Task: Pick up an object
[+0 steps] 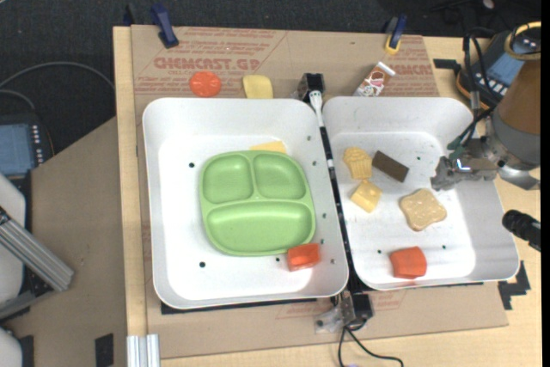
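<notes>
In the right bin [430, 120] lie a yellow block [357, 162], a dark brown block [390, 167], a pale yellow wedge [366, 197], a tan toast-shaped piece [422, 209] and an orange-red block [408, 262]. My gripper [451, 172] hangs over the right side of this bin, just up and to the right of the toast piece and to the right of the brown block. I see nothing held in it.
The left bin [172, 185] holds a green divided plate [255, 202], a red block [302, 256] at its lower right and a yellow piece [268, 148] behind it. On the board beyond the bins lie an orange disc [204, 83], a yellow object [257, 87] and a small packet [374, 82].
</notes>
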### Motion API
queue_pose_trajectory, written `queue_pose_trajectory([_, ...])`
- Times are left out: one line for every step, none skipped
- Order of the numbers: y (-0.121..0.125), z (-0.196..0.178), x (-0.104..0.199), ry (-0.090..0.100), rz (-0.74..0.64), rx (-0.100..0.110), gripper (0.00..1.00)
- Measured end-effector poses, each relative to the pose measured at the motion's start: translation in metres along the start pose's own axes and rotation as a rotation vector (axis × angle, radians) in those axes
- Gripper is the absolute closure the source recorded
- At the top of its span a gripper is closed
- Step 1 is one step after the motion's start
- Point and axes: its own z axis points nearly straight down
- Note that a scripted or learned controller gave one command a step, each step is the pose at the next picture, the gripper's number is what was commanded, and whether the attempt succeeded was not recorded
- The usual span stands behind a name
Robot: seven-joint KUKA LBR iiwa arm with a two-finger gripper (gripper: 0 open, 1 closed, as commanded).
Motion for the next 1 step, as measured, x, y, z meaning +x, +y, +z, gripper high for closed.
queue_pose_trajectory([-0.0008,0.0036,0.0017,0.003,-0.002,0.006,0.00])
